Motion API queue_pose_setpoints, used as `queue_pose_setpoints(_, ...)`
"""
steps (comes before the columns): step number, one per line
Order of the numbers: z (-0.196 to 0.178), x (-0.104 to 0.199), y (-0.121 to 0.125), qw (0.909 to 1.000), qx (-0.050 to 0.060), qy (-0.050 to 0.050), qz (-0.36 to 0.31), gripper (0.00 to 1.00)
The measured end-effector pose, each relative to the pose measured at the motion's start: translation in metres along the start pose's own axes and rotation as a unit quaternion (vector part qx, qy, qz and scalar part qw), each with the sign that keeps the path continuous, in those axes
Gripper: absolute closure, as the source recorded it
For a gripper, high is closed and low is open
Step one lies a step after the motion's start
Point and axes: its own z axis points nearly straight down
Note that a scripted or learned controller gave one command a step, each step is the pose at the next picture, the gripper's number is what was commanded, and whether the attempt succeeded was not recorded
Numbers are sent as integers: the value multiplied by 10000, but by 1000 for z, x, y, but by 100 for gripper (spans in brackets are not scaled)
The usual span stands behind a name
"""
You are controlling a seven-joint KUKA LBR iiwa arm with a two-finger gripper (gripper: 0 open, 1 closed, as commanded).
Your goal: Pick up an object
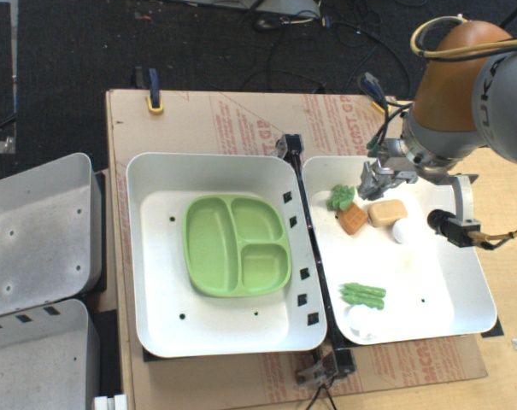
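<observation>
My gripper (pixel 373 183) hangs over the back of the right bin (pixel 463 290), just above a small group of toy foods. A green broccoli piece (pixel 342 197) lies to its left, an orange-brown block (pixel 354 219) below that, and a tan bread-like piece (pixel 387 213) right under the gripper. A white egg-like piece (pixel 401 231) lies beside the tan one. Nothing shows between the fingers. Nearer the front of the same bin lie green beans (pixel 363 294) and a white round piece (pixel 361 318).
The left bin (pixel 151 254) holds a green divided plate (pixel 238 245). A black divider rail (pixel 307 229) runs between the two bins. Cardboard lies under both bins, and a white folded tray (pixel 36 229) stands at the far left.
</observation>
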Motion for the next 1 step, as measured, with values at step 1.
queue_pose_setpoints(1, -11, 0, 1, 10000, 17, 0, 6, 100)
